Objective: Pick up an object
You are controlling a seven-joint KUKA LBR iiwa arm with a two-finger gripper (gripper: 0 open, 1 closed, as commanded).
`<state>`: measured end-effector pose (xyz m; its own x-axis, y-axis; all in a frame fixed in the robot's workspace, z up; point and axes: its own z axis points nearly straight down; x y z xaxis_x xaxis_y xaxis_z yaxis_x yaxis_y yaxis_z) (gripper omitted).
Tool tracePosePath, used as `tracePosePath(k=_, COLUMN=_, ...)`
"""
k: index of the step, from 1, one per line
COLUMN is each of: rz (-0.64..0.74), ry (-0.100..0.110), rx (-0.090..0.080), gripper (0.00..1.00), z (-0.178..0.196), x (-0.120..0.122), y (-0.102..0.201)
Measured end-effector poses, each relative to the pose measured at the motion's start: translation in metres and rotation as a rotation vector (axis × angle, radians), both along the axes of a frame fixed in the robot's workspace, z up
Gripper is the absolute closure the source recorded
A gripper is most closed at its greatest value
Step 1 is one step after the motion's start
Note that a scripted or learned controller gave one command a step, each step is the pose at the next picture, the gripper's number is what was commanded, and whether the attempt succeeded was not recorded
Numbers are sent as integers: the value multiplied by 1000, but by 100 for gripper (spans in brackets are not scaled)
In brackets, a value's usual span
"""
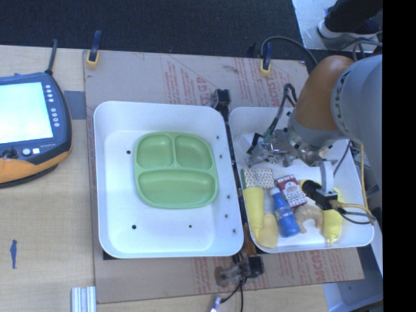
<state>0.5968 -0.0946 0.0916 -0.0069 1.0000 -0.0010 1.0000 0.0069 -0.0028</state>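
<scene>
Two shallow white plastic bins sit side by side on the wooden bench [45,239], their inner rims almost touching. The left bin [114,174] holds one thing: a pale green plastic plate [175,169] with three compartments, lying flat near the middle, with bare white floor open on all four sides of it.

The right bin [354,239] is crowded toward its near edge. Counted there: one blue plastic bottle [285,216], two yellow bottle-shaped pieces [254,207] [332,223], one small red and white carton [292,190], one speckled white card [261,176], one tan lumpy piece [311,214] and one yellow rounded piece [268,238] at the front rim. They lie touching or overlapping, with little room between them.

The grey arm with its orange band [322,99] leans in over the far half of the right bin. The claw [270,146] hangs above the bin's far left part, just beyond the speckled card; its tips are lost among dark cables and metal, so I cannot tell how they stand.

One tablet controller [29,125] rests on the bench at the left edge.
</scene>
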Motion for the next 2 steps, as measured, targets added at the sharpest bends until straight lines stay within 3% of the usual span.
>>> tracePosePath(k=1, rz=-3, ry=-1, rx=1, gripper=0, z=0, x=25, y=-1)
tracePosePath(k=2, rz=3, ry=28, rx=10, gripper=0, z=3, x=56, y=-11)
